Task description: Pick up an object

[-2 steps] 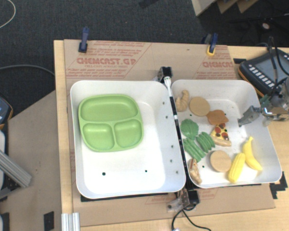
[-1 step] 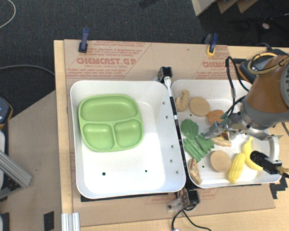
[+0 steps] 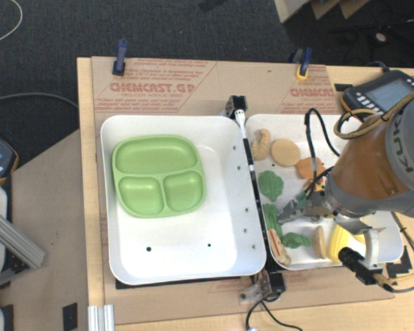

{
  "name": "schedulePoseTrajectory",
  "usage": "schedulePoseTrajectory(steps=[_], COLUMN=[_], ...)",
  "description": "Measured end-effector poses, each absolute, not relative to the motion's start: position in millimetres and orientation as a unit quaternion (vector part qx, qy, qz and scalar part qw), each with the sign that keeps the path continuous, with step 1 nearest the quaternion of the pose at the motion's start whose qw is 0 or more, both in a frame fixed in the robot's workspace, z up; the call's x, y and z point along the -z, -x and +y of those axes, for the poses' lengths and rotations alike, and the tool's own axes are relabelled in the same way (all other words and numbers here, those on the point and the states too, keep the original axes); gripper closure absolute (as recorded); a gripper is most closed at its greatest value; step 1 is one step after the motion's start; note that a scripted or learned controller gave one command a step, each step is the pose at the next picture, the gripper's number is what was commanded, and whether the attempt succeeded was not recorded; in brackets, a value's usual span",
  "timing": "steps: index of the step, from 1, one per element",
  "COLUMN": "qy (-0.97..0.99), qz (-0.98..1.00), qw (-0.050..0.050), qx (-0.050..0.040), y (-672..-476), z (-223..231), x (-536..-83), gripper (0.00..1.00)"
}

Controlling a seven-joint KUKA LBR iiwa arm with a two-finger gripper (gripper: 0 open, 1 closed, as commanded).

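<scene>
On the left we see a green divided plate (image 3: 159, 176) in the left bin (image 3: 121, 254). In the right bin (image 3: 257, 126), a green leaf piece (image 3: 270, 184) lies just left of our tool (image 3: 293, 212), its long axis running near-to-far.

Arm (image 3: 372, 171) reaches in from right, bent down w/ wrist low; fingers (image 3: 288, 214) point left, seemingly slightly apart.

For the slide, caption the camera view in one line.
Arm reaches into the right bin of toy food; a green tray sits in the left bin.
</scene>
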State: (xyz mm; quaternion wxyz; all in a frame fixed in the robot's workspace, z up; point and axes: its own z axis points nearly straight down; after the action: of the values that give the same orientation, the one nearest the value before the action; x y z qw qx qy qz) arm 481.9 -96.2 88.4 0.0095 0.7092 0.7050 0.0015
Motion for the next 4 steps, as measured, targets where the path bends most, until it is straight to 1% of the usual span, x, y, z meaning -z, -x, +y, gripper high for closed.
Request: schedulePoseTrajectory(steps=[1,2,3,4], qy=[-0.708,-0.707,-0.703,-0.703], qz=[0.706,0.707,0.711,0.712], qw=[0.004,0.002,-0.001,0.001], qx=[-0.0008,-0.0004,-0.0027,-0.0041], y=[-522.1,-520.2,-487.8,-479.9], z=[-144,-141,-24,66], x=[-119,-127,-188,-250], gripper=[0.00,1.00,1.00,1.00])
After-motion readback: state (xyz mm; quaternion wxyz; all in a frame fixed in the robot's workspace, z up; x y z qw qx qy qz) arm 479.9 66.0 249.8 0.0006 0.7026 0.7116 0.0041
